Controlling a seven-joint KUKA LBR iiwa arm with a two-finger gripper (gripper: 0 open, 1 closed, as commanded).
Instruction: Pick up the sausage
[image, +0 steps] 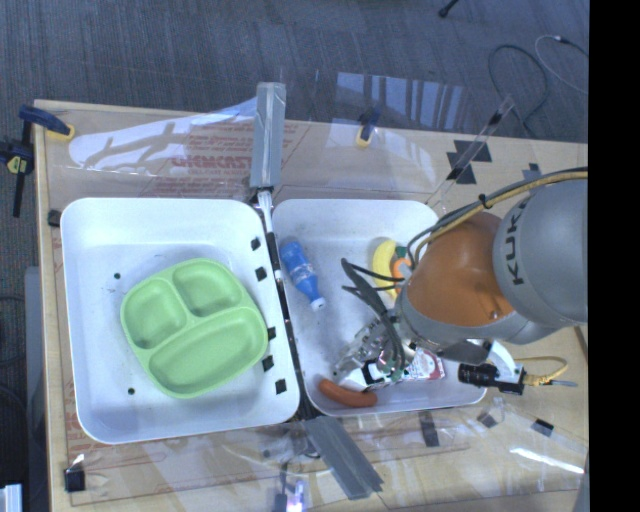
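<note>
The sausage (347, 393), reddish-brown and short, lies flat on the floor of the right bin (330, 225) near its front wall. My gripper (372, 362) hangs just above and to the right of it, below the orange band of the arm (455, 280). The gripper's metal parts and cables sit close over the sausage's right end. Whether it touches the sausage cannot be made out.
A blue bottle (300, 270) lies in the right bin near the divider. A yellow object (387, 256) with an orange bit peeks out from behind the arm. A red-and-white packet (427, 367) lies under the wrist. The left bin (85, 330) holds a green divided tray (195, 325).
</note>
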